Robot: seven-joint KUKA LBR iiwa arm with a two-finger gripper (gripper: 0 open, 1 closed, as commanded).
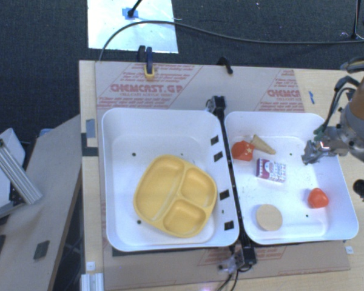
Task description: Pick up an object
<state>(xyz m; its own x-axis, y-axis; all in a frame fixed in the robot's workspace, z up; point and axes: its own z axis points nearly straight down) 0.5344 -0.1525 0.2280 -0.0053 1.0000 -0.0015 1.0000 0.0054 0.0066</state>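
Dark carpet (36,29) surrounds the wooden bench (91,162); a pale square sheet (130,17) lies on it.

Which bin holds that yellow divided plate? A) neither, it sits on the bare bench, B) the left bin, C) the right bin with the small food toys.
B: the yellow plate lies flat inside the left bin, while the right bin holds the small items such as the purple carton.
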